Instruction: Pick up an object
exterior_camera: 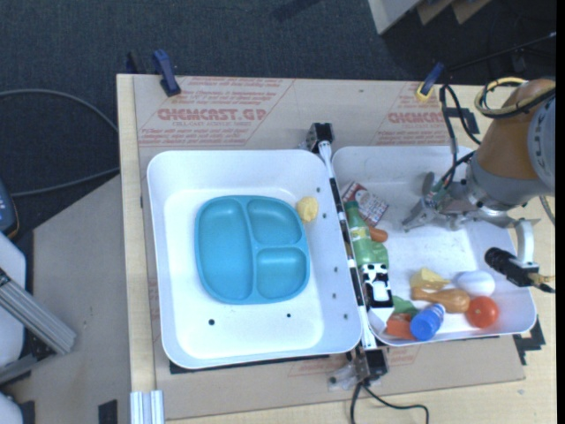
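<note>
My gripper (420, 203) hangs low over the upper middle of the right bin (415, 159), on the grey arm with its orange band (512, 144) coming in from the right. Its two fingers are spread open, and only bare white bin floor lies between them. Nearest to it are a red and white packet (366, 203) to its left and a green bottle (364, 237) lying along the bin's left wall. Toward the front sit a yellow piece (426, 281), a white egg (477, 282), a red tomato (483, 312) and a blue-capped object (425, 323).
The left bin (177, 325) holds a blue divided plate (252, 247) and a small yellow object (306, 208) by the plate's upper right corner. A black and white item (378, 287) lies against the divider. Black cables (459, 122) trail behind the right bin.
</note>
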Available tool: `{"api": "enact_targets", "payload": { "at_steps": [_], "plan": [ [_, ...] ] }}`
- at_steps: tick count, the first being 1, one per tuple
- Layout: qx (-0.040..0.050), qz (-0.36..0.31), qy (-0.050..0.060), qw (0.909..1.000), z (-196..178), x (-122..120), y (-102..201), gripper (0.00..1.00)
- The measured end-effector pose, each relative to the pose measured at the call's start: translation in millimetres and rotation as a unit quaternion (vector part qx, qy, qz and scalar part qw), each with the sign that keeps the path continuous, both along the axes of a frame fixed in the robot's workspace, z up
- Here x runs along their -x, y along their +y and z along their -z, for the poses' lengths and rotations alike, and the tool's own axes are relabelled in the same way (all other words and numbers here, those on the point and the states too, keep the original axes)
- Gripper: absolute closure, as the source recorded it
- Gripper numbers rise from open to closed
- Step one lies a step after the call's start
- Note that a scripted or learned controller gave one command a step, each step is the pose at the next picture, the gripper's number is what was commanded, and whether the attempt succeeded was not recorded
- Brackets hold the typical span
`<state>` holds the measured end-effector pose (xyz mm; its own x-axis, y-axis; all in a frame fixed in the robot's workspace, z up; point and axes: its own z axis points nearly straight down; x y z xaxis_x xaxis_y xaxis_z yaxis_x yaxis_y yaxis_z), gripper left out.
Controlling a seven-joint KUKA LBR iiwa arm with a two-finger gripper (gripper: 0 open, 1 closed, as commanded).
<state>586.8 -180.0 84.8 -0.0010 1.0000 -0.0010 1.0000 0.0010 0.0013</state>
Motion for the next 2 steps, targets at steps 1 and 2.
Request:
{"api": "enact_targets", "payload": {
  "at_steps": [1, 2],
  "plan": [
    [0.0003, 0.000, 0.000, 1.0000, -41, -52, -29, 0.00],
    [0.0004, -0.001, 0.000, 1.0000, 0, -78, -25, 0.00]
  ]
}}
